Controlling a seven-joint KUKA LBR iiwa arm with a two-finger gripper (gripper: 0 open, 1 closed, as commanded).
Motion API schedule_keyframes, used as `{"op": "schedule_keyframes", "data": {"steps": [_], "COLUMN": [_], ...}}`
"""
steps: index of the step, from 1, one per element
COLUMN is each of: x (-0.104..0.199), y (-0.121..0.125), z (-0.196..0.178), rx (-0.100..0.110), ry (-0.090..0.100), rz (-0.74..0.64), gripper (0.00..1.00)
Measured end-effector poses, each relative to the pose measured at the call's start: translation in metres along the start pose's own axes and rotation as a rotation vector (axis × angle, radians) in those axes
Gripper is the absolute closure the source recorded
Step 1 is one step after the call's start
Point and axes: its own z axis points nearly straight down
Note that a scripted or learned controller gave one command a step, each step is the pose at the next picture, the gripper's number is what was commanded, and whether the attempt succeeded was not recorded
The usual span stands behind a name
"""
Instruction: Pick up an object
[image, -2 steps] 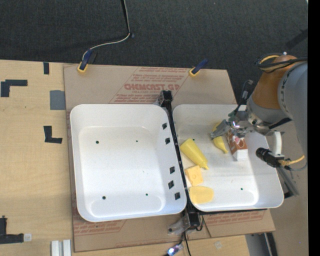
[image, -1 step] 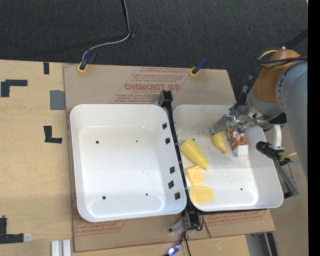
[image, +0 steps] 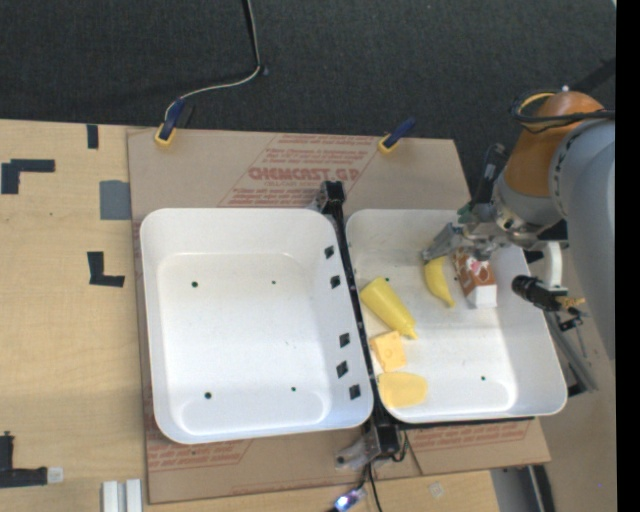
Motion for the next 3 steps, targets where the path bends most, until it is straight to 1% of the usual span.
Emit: {"op": "schedule_keyframes", "data": {"steps": [1, 2, 3], "x": [-0.01, -0.001, 0.0], "y": [0.02, 0.004, 0.005], "z": [0.0, 0.014, 0.003], "rx": [-0.006, 0.015, 0.014], "ry": [0.003, 0.005, 0.004], "rz": [-0.002, 0.002, 0.001], "gripper": [0.0, 0.0, 1.0]}}
